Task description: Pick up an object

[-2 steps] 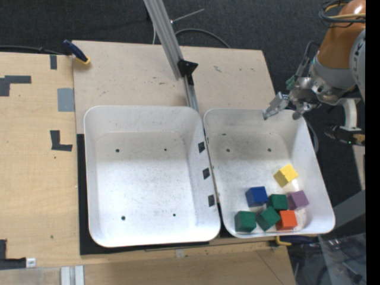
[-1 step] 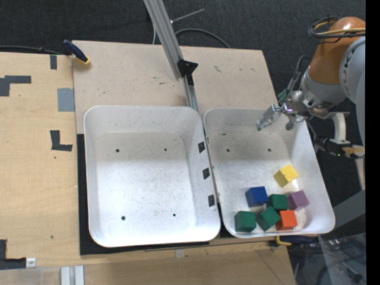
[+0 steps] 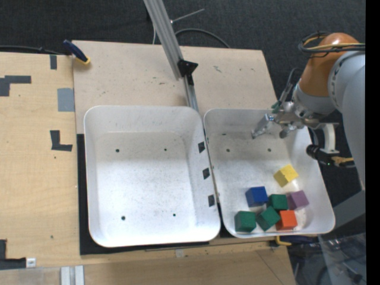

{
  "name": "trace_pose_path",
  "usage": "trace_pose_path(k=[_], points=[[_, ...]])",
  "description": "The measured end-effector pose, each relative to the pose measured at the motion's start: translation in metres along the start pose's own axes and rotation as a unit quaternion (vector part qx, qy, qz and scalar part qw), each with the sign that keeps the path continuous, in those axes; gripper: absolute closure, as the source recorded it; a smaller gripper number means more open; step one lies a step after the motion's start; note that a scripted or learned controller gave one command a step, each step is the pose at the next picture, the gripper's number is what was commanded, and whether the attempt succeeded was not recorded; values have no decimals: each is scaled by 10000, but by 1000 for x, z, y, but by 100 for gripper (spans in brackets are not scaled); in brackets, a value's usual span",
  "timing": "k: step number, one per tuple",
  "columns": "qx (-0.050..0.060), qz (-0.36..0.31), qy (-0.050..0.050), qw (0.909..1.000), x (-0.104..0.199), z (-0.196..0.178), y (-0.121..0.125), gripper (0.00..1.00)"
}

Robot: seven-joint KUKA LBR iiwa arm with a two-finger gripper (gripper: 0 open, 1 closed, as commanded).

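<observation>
No text — seemingly none legible anywhere.

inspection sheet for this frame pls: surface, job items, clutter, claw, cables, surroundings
Surface: two white bins, left bin and right bin, side by side on a wooden bench.
Job's things: blocks clustered in the right bin's near corner: yellow block, blue block, purple block, orange block, three green blocks.
Clutter: grey tape patches on the bench at left; a blue and yellow tool at the bench's far edge.
Grippers: claw over the right bin's far end, apart from the blocks, holding nothing.
Cables: thin cable behind the bench.
Surroundings: metal pole slanting in; dark floor.
</observation>
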State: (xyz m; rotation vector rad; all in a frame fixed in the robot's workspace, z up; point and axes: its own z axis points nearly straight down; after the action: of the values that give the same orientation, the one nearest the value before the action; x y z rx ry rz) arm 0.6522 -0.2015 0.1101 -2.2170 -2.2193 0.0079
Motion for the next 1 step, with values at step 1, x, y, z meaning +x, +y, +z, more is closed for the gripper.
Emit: trace_pose_path(k=[1], points=[[-28, -8, -9, 10000, 0, -14, 2, 100]])
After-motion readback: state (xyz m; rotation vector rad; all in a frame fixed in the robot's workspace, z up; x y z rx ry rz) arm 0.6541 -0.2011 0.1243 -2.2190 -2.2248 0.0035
